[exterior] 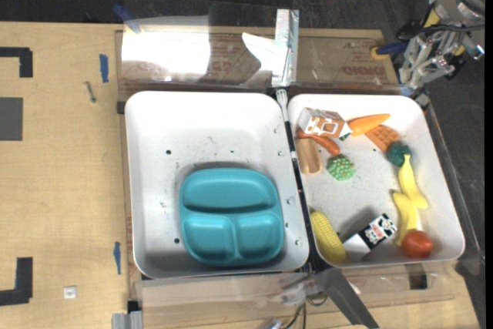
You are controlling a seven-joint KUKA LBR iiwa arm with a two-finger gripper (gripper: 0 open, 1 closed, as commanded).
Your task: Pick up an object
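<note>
While well above the right bin (431, 131), hand (431, 62) empty-looking.

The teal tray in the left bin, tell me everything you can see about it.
The teal tray looks like smooth moulded plastic with rounded corners. It has three compartments: one long one at the far side and two smaller ones nearer the camera. It lies flat and upright on the floor of the left bin, toward the near edge.

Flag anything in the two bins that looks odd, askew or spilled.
Nothing spilled or broken. The right bin holds toy foods lying loosely at all angles; the corn rests against the bin's left wall. The teal tray sits flat in the left bin.
</note>
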